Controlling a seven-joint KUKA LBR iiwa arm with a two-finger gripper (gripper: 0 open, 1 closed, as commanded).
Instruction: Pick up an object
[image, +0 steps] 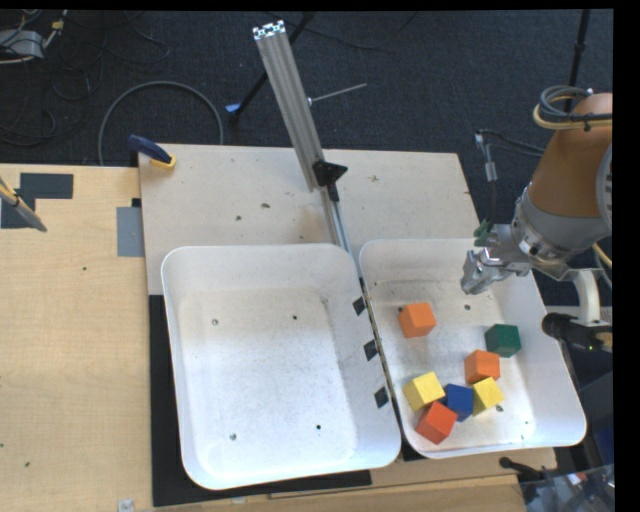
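Over the right bin (560, 425), the gripper (478, 278) is hovering with nothing visibly between its fingers, though whether they are parted I cannot tell, while the orange block (417, 319) is lying just below-left of it.

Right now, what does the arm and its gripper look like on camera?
The arm shows a rounded orange-brown band above a grey wrist section. The gripper is small, silvery-grey metal. A pale looped cable sits at the top of the arm.
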